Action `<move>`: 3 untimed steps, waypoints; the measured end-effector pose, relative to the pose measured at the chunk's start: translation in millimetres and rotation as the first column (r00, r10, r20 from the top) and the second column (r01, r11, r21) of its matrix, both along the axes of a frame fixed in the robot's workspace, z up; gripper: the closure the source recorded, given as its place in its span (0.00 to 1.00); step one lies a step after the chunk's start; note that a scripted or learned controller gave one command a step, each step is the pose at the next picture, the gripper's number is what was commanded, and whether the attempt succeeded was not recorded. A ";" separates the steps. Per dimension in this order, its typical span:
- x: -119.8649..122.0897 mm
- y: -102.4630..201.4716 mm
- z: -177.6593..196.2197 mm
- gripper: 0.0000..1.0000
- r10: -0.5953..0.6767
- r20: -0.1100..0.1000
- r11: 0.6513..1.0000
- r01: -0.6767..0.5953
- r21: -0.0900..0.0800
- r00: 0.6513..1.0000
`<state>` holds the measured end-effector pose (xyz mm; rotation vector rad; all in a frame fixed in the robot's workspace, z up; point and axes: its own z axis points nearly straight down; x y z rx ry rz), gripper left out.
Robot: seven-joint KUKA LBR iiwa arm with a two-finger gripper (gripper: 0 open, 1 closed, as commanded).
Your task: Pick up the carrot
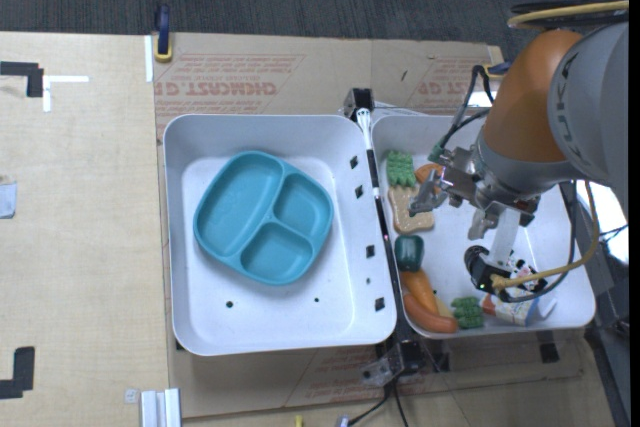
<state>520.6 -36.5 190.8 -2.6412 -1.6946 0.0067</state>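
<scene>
Carrot (419,293) is seen lying in the right bin (565,317), below the claw (430,197) and apart from it, with a dark green piece (408,252) set between them; claw state cannot be told.
</scene>
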 end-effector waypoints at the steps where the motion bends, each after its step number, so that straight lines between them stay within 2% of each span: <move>1: -42.7 3.9 0.0 0.00 0.119 0.001 0.993 -0.119 0.000 0.993; 2: 40.5 -17.4 -0.5 0.00 -0.082 0.001 0.997 0.082 -0.004 0.997; 3: 81.2 -54.9 -0.5 0.00 -0.268 0.001 0.963 0.268 -0.004 0.963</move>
